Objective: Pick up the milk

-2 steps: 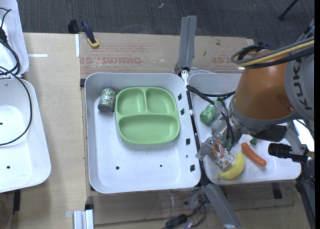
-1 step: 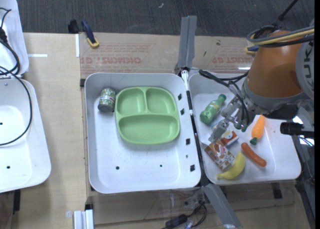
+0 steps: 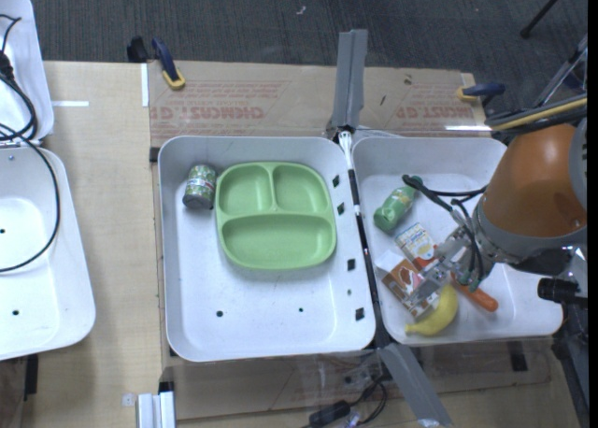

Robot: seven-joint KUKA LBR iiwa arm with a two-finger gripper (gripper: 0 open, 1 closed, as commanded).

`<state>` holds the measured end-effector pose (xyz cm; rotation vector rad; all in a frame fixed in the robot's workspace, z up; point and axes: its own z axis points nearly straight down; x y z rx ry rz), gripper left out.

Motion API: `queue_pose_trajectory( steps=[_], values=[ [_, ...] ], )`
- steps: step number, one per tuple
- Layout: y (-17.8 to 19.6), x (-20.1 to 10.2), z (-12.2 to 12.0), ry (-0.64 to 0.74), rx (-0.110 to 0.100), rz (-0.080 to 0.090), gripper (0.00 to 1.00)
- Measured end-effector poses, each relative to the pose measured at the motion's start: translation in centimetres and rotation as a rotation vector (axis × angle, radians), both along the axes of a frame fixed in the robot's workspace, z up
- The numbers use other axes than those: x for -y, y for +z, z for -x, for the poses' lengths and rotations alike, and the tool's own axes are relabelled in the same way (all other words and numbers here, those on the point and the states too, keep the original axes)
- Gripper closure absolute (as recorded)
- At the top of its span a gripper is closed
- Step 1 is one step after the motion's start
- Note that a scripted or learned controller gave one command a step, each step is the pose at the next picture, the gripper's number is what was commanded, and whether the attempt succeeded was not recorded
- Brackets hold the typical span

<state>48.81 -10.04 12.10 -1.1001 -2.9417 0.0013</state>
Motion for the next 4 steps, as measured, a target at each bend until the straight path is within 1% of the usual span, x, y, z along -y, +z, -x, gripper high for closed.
queue_pose_trajectory(
  steps=[1, 2, 3, 4],
  values=[
    [-2.4, -0.3, 0.7, -0.245, 0.013, 0.000, 0.00],
    [-1.5, -0.2, 0.6, -0.248, 0.016, 0.001, 1.00],
    [7.0, -8.1, -0.9, -0.317, 0.001, 0.000, 1.00],
    [7.0, -10.6, 1.1, -0.377, -0.002, 0.001, 1.00]
  ],
)
